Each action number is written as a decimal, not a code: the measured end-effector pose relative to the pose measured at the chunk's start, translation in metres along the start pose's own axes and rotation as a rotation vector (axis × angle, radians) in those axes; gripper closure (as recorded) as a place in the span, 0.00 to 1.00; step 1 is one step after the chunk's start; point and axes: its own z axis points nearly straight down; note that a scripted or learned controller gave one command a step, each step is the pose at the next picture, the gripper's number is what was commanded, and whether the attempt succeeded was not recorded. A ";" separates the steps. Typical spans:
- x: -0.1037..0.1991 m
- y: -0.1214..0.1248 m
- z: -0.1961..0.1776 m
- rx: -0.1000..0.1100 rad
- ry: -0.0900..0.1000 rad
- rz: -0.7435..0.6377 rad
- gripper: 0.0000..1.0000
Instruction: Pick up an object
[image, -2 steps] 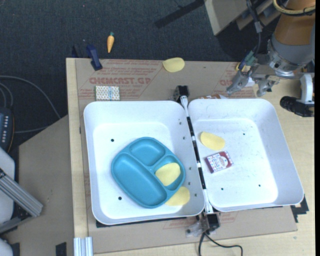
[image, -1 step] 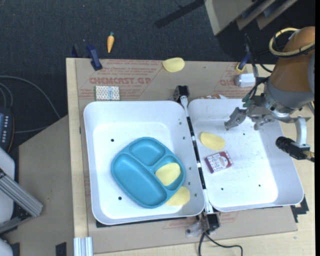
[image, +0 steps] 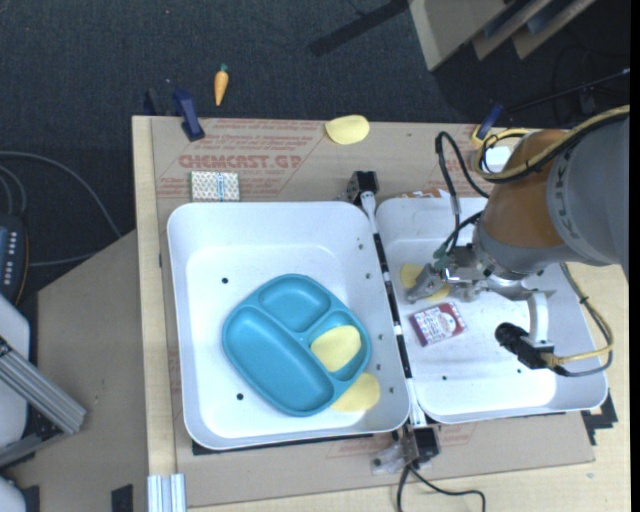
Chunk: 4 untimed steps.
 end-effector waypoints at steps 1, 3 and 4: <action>-0.003 -0.023 0.000 0.003 0.001 0.001 0.00; -0.002 -0.023 -0.010 0.001 0.001 0.001 0.00; 0.003 -0.052 0.000 0.003 0.001 0.001 0.00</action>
